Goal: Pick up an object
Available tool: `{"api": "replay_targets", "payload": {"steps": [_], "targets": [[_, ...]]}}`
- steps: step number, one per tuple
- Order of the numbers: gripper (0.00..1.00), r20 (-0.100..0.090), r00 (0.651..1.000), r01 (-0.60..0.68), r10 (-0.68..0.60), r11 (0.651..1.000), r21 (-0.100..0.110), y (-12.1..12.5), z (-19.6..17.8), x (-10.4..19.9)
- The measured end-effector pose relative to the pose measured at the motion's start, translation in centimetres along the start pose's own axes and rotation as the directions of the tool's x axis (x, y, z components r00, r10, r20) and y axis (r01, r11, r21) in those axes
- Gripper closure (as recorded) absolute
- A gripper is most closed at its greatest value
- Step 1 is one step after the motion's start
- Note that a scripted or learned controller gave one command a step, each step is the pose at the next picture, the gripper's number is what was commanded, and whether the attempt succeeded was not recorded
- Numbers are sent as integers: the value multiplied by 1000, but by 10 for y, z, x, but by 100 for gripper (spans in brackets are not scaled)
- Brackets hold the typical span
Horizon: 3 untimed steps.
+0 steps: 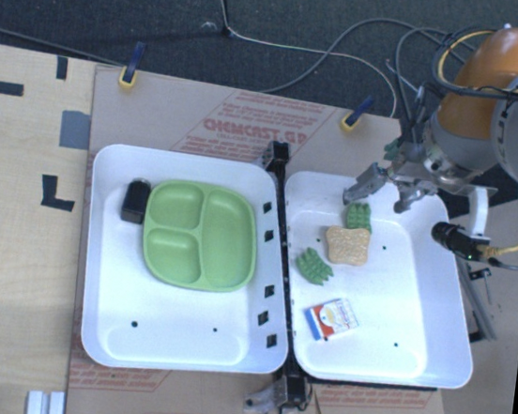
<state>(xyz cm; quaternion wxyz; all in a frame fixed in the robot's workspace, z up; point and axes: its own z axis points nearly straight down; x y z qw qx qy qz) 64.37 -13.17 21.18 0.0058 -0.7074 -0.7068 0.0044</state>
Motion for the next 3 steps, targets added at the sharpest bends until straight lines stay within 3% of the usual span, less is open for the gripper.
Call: {"api": "replay_targets", "payload": {"steps": [1,3], "targets": [[0,2,1000,3,-3,1000,-13,3,-8,0],[0,3,1000,2,-2,1000,-8,-9,102,-7]]}}
